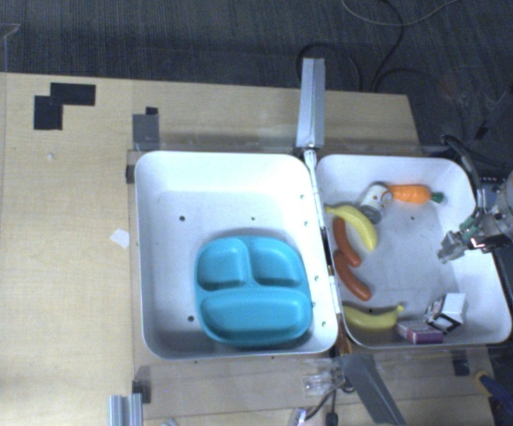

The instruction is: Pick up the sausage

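Note:
Two reddish-brown sausages lie end to end along the left wall of the right bin (416, 337): one sausage (345, 241) nearer the back, the other sausage (355, 282) nearer the front. My gripper (459, 242) hangs over the right side of that bin, well to the right of both sausages, with the grey arm and its orange band coming in from the right edge. Nothing is seen between its tips.
In the right bin there are also a yellow banana (357, 224) by the back sausage, a second banana (372, 316) at the front, a carrot (410, 194) at the back, and a small box (445, 313) with a purple item (420, 334). The left bin (159, 238) holds a blue divided tray (253, 290).

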`<state>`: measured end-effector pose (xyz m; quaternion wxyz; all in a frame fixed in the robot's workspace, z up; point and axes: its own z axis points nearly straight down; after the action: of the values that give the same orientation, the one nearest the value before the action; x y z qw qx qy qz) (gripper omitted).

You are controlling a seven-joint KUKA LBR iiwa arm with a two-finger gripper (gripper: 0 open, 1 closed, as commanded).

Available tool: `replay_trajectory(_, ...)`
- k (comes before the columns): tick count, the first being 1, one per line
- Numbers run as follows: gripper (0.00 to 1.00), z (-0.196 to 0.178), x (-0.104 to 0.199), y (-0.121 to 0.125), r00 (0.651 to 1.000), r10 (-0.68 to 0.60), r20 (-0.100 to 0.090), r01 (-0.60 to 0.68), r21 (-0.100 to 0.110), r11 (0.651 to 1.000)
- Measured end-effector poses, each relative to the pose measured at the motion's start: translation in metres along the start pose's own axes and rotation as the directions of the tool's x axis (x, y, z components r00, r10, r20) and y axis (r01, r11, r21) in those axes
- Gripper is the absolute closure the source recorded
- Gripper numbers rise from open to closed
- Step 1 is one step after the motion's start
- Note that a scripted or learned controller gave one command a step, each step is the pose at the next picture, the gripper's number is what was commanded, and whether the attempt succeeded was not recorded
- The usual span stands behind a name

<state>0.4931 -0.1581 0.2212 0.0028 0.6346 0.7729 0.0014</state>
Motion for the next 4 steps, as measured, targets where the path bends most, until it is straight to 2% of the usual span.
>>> replay_trajectory(1,1.00,-0.017,-0.046,-0.014,0.909,-0.416,0.003,0.416,-0.001,0.909)
replay_trajectory(2,1.00,0.003,-0.046,-0.013,0.740,-0.672,0.002,0.672,-0.001,0.740)
replay_trajectory(3,1.00,0.001,-0.046,-0.013,0.524,-0.852,0.004,0.852,0.000,0.524)
replay_trajectory(4,1.00,0.004,-0.046,-0.013,0.213,-0.977,0.005,0.977,0.001,0.213)
